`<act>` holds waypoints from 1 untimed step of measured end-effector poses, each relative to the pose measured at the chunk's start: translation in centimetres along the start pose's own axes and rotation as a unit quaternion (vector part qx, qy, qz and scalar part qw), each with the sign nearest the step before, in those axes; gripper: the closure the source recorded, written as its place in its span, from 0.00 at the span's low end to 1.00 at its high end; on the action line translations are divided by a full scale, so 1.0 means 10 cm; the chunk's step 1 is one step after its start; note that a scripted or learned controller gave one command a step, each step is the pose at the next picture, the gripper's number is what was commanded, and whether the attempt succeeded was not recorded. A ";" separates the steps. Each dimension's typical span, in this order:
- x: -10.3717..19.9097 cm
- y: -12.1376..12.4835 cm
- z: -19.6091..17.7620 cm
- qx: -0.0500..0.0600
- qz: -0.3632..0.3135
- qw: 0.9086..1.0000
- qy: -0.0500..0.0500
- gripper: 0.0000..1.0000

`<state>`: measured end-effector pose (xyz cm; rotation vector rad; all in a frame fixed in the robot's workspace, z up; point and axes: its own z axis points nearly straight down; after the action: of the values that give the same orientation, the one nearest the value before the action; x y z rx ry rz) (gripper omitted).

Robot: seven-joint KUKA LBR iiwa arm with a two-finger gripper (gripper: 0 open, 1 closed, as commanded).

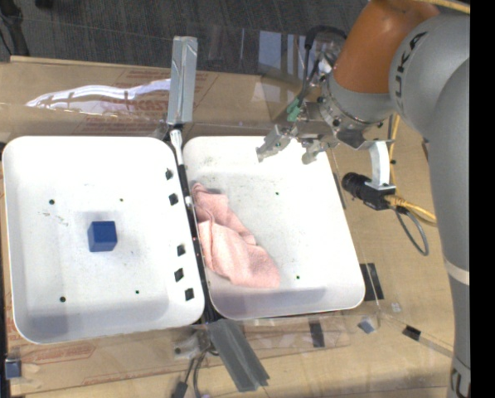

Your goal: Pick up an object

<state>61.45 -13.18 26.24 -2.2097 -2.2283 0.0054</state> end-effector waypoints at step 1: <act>-0.10 -0.92 0.77 0.000 -0.041 0.999 0.000 0.00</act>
<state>52.24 -14.26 18.58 -2.1149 -2.3171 0.0050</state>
